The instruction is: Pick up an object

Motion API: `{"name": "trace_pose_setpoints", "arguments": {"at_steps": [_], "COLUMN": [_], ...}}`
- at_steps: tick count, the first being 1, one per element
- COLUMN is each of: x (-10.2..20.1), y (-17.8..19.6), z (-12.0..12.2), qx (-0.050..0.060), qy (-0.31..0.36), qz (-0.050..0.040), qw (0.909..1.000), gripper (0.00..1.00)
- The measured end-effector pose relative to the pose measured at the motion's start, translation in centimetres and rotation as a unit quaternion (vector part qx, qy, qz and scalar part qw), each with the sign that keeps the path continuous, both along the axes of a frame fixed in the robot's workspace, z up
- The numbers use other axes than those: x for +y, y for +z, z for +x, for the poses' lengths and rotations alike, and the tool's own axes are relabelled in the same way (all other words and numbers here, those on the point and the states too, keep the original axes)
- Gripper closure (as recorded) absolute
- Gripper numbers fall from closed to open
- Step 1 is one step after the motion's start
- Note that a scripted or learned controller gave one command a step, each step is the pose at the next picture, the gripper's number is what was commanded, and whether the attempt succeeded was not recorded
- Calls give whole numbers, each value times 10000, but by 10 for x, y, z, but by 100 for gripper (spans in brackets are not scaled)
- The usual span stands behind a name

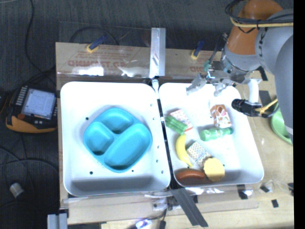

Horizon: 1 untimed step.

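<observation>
Fingers (213,81) hover at the right bin's (248,142) far edge — open or together, cannot tell — the carton (220,116) just below.

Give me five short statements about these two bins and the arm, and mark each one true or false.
1. The blue tray lies in the left bin. True.
2. The banana lies in the left bin. False: it lies in the right bin, near the divider.
3. The gripper hangs over the far edge of the right bin. True.
4. The gripper holds the green bottle. False: the bottle lies on the bin floor, apart from the gripper.
5. The yellow block sits at the right bin's near edge, beside the brown item. True.
</observation>
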State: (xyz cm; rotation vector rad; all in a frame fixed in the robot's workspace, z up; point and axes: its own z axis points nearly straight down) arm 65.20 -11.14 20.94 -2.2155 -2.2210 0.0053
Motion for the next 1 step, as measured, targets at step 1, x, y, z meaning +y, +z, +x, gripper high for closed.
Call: {"name": "trace_pose_setpoints", "arguments": {"at_steps": [1], "x": [-53], "y": [-19], "z": [-14], "qx": [4], "qy": [-844], "qz": [-10], "qw": [9964], "gripper": [0]}}
